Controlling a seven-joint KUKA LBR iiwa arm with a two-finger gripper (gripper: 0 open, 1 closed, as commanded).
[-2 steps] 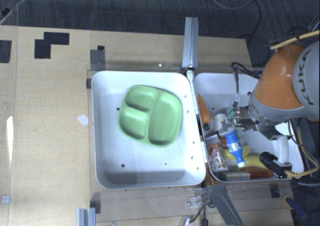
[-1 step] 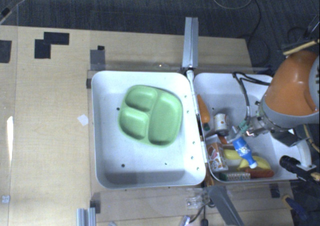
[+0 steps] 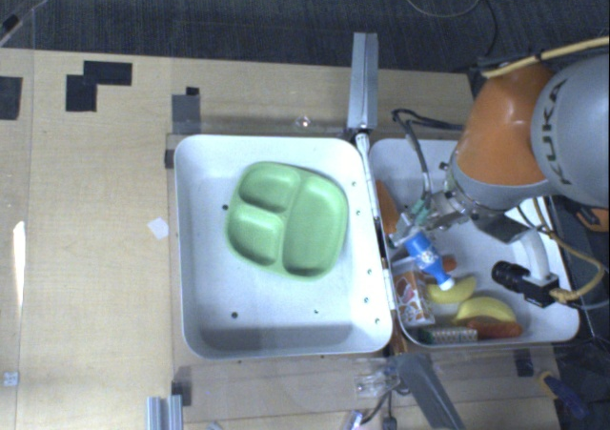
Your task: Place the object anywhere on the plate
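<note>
A grey arm with an orange band reaches in from the right over two shallow white bins, its claw low above the clutter in the right bin. Just below the claw lies a small blue-and-white bottle, tilted, its blue cap end toward the lower right; the claw's tips appear to meet the bottle's upper end, but the slanting view does not settle whether they are closed on it, spread around it or merely touching, so the state of the claw cannot be told. Around the bottle lie a yellow banana, a red item by the bin's lower wall, a printed packet against the divider and an orange piece along the bin's left edge. The green plate, moulded into three compartments, sits in the middle of the left bin, with nothing on it. Judged from this, the task is at its start: the object, most likely the bottle, is not yet out of the right bin, well apart from the plate, and the lift, the carry across the divider and the release onto the plate are all left to do. A secure hold on the bottle has not been shown.
</note>
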